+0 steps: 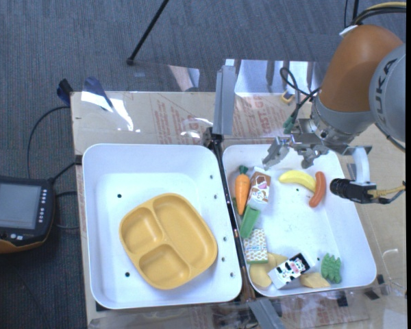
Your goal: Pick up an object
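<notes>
We see the gripper (pixel 292 153) hovering over the top edge of the right bin (pixel 342 211), fingers spread apart w/ nothing between them, so released. The arm (pixel 359 74) comes in from upper right, orange band above the wrist.

Right bin contents, all lying loose on the floor:
- banana (pixel 296 179) just below the gripper, near the top of the bin
- red sausage (pixel 317 188) touching the banana's right end, roughly upright in view
- carrot (pixel 242 192) along the left wall, tip pointing down
- small carton w/ red print (pixel 260 188) just right of the carrot
- green block (pixel 250 221) below the carrot, against the left wall
- patterned green/white box (pixel 256 246) below that
- black-and-white cow-print carton (pixel 290 270) near the bottom edge, tilted
- yellowish pieces (pixel 260 274) on either side of the cow carton; can't tell what they are
- green leafy item (pixel 331 267) at bottom right

Left bin (pixel 109 177) has a yellow divided plate (pixel 168 249), 3 compartments, sitting diagonal, nothing in it.

Nothing's been picked; closest candidates to the gripper are the banana and the small carton, both apart from the fingers.

Off the bench: a teach pendant (pixel 17 211) on the floor at left.
</notes>
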Controlling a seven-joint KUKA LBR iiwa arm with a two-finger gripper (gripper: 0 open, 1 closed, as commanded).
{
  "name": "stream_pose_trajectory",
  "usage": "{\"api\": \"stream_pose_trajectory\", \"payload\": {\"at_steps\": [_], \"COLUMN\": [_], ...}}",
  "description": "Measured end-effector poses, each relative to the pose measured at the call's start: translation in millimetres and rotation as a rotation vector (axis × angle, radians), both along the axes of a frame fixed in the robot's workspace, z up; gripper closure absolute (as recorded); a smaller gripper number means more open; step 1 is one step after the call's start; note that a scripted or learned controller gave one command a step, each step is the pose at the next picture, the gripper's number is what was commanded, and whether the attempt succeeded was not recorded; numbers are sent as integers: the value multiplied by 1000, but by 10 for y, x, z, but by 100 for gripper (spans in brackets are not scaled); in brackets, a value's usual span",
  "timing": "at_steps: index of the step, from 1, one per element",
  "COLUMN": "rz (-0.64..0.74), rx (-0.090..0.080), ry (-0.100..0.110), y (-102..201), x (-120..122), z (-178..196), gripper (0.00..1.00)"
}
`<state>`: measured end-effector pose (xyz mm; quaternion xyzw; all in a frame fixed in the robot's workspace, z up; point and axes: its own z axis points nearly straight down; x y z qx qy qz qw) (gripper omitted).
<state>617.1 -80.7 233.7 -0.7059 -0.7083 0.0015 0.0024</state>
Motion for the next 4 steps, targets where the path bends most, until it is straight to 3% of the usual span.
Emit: {"api": "stream_pose_trajectory", "payload": {"at_steps": [1,2,3,4], "rz": [-11,-147,3,2], "rx": [-1,2,1,2], "ry": [6,-17,-2,-1], "y": [-769,-1203,-1110,-1107], "x": [243,152,127,132], "z": [-584,-1286,-1471,-1383], "gripper": [0,0,0,100]}}
